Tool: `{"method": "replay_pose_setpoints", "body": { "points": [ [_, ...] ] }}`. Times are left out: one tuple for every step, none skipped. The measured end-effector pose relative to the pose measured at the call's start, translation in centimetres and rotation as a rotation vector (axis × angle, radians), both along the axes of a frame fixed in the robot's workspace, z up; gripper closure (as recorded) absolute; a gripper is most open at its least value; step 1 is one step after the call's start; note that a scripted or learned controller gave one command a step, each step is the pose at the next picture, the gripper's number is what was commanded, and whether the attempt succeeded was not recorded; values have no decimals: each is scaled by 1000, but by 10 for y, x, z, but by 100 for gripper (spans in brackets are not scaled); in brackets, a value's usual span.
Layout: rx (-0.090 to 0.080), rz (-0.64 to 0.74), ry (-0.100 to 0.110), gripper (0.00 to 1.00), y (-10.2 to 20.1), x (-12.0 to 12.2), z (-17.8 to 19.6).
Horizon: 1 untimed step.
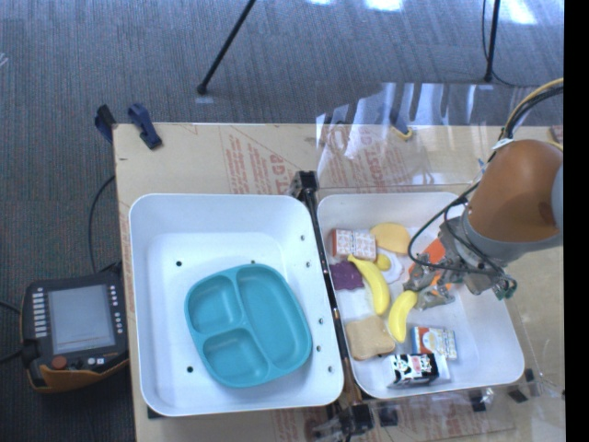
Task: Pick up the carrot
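My gripper hangs low over the right side of the right bin, beneath the grey wrist and its orange band. A small orange piece, apparently the carrot, shows at the gripper's lower edge, mostly hidden by it. Whether it is held is not clear from this view. The gripper is just right of the lower yellow banana.
The right bin also holds a second banana, a purple piece, a red-and-white pack, a yellow-orange wedge, bread and two small cartons. A blue divided plate lies in the left bin.
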<state>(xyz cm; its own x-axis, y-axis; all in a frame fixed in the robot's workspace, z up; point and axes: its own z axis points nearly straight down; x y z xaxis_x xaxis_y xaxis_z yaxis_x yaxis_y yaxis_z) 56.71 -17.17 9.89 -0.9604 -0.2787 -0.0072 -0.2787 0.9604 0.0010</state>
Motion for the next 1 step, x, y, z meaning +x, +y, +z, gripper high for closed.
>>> {"method": "replay_pose_setpoints", "body": {
  "points": [
    [0, -195, 5, 100, 64, -48, 49]
  ]
}}
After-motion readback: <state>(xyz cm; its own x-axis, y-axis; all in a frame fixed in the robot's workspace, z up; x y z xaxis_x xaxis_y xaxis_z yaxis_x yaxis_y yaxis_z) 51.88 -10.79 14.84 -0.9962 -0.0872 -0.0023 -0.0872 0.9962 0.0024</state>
